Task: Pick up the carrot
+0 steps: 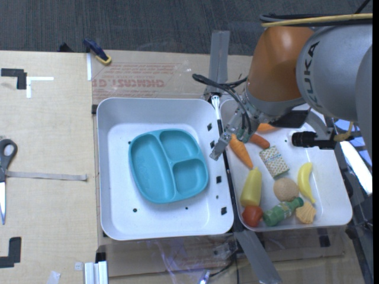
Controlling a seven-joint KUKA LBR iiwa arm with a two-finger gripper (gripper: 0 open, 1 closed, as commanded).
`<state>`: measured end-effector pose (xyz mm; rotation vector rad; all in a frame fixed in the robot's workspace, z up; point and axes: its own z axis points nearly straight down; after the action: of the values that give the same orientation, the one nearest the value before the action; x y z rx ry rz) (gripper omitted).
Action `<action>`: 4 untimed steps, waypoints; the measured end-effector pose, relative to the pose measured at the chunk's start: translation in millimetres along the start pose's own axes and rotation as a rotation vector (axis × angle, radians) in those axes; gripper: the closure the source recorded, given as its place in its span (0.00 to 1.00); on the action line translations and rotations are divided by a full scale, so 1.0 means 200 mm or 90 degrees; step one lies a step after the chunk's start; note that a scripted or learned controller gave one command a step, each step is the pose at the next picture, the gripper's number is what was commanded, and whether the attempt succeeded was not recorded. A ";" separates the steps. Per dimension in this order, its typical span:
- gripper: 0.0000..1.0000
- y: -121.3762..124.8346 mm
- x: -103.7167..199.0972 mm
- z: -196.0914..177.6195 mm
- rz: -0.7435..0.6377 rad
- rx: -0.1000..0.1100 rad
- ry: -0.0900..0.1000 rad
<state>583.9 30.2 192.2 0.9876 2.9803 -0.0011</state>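
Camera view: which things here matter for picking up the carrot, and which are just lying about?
Part of the job:
carrot, in the right bin
gripper, at the carrot's upper end

Lying about:
teal divided plate in the left bin
banana
yellow bottle
scissors on the bench

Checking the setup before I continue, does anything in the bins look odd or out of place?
Nothing stands out. The toy foods, including the carrot, lie loosely in the right bin; the blue divided plate sits flat in the left bin.

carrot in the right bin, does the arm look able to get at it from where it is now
Probably yes. The end effector hangs right over the upper end of the carrot, which lies on the floor of the right bin with nothing on top of it; the yellow bottle sits just below, apart.
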 end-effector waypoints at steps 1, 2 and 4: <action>0.00 0.18 0.01 0.00 0.006 0.000 0.000; 0.00 -0.13 -0.18 0.00 0.075 0.000 0.000; 0.00 0.06 0.20 0.00 0.045 0.000 0.000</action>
<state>559.7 64.2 192.0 1.0920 2.9436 -0.0001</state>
